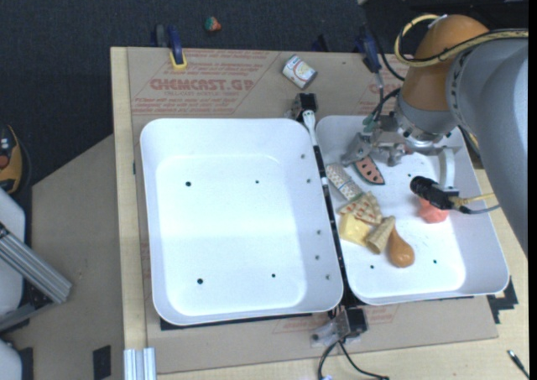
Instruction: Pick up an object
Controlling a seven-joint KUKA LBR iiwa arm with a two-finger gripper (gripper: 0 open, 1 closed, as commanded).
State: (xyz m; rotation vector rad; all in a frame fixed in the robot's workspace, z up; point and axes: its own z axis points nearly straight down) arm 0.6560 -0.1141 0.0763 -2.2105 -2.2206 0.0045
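A dark red wedge (pixel 370 171) lies in the right bin (pixel 480 276), near its far left corner, just below my claw (pixel 369 152). My claw hangs close over it, and I cannot tell whether it is open or closed. I see nothing gripped in it. Just left of the wedge lies a patterned tube (pixel 340 180), and nearer the front a yellow waffle-like block (pixel 355 224) touches a cone with an orange end (pixel 393 242). A pink lump (pixel 434 214) sits to the right. The left bin (pixel 226 202) adjoins.
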